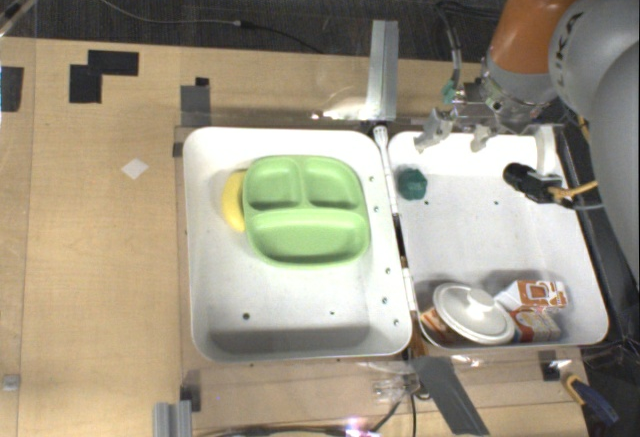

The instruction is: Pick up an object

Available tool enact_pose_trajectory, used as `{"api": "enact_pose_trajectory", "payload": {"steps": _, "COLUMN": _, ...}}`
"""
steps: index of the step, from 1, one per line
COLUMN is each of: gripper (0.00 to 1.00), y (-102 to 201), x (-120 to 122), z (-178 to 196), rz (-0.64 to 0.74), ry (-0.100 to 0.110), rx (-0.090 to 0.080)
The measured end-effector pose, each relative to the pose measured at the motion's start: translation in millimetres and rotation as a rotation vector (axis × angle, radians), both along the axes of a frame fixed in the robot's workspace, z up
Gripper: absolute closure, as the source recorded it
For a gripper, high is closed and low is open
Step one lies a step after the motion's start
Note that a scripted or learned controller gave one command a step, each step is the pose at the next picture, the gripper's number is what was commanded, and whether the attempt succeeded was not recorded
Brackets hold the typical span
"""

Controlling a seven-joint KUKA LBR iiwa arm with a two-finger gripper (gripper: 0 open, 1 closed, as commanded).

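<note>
While your pincer [455, 130] hovers spread and empty over the far rim of the right bin [575, 225], you are still approaching. Nearest is a small teal object [411, 184], just below it; descend and close.

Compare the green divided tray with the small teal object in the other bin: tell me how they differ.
The green tray is far larger than the teal object. The tray is light green, flat and split into three compartments; the teal object is darker and a compact lump. The tray lies mid left bin, partly over a yellow item; the teal object sits alone near the right bin's left wall. Both rest untouched, apart from the gripper.
</note>
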State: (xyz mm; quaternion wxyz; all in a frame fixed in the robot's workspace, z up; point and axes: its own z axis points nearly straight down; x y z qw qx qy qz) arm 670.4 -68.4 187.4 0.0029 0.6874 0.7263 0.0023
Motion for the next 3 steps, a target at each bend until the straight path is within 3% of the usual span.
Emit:
{"api": "enact_pose_trajectory", "payload": {"steps": 1, "gripper": 0.00, "y": -14.9, "x": -0.5, "z": -80.1, "rz": 0.098, "ry": 0.003, "rx": 0.000}}
{"api": "enact_pose_trajectory", "payload": {"steps": 2, "gripper": 0.00, "y": -18.3, "x": -45.1, "z": -99.9, "rz": 0.101, "ry": 0.000, "rx": 0.000}}
{"api": "enact_pose_trajectory", "payload": {"steps": 3, "gripper": 0.00, "y": -28.6, "x": -122.4, "z": -98.5, "rz": 0.005, "ry": -0.003, "rx": -0.001}}
